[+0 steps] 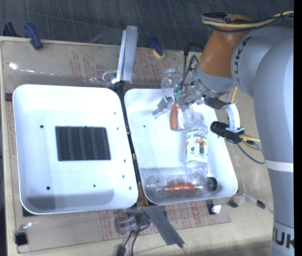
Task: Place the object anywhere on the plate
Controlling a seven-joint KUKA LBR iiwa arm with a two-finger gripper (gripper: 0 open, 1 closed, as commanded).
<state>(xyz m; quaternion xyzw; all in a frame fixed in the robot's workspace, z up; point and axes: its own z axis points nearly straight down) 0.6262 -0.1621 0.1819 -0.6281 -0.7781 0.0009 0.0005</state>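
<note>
A dark grey ridged plate (83, 143) lies flat in the middle of the left bin (33, 105). My gripper (172, 99) hangs over the upper part of the right bin (145, 143). A small orange oblong object (174, 117) sits right below it, close to or touching the gripper; whether it is held cannot be told. A clear bottle with a white label (197, 145) lies lengthwise just right of the orange object. Along the front wall of the right bin lies a second clear bottle (180, 185) with something orange inside.
A grey metal bar (127, 55) stands at the back between the bins. Blue clamps (33, 36) hold the board's far edge. The arm's grey body (270, 89) covers the right side of the bench, with cables (246, 140) beside the right bin.
</note>
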